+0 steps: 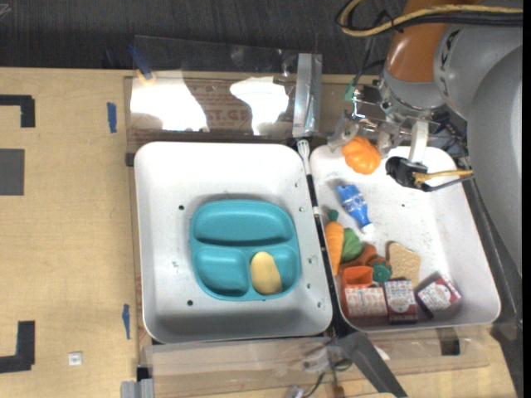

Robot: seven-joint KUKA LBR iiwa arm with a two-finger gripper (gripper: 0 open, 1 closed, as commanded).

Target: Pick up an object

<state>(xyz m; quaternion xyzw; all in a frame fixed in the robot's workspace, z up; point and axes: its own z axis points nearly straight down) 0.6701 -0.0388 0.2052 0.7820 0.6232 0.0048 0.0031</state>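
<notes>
My gripper (366, 133) hangs over the back left corner of the right bin (465, 247), reaching in from the upper right. Directly beneath it, touching or nearly touching, is an orange pepper-shaped toy (362, 156). The wrist hides the top of the toy, so I cannot say whether it is gripped. Further forward in the same bin lie a blue bottle (353, 205), an orange carrot (333, 241), a green piece (353, 244) and an orange cup (358, 274).
A tan cracker-like slab (405, 260) and three small printed boxes (400, 298) sit along the right bin's front. The left bin (158, 222) holds a teal divided plate (241, 226) with a yellow potato-shaped toy (265, 273) in it.
</notes>
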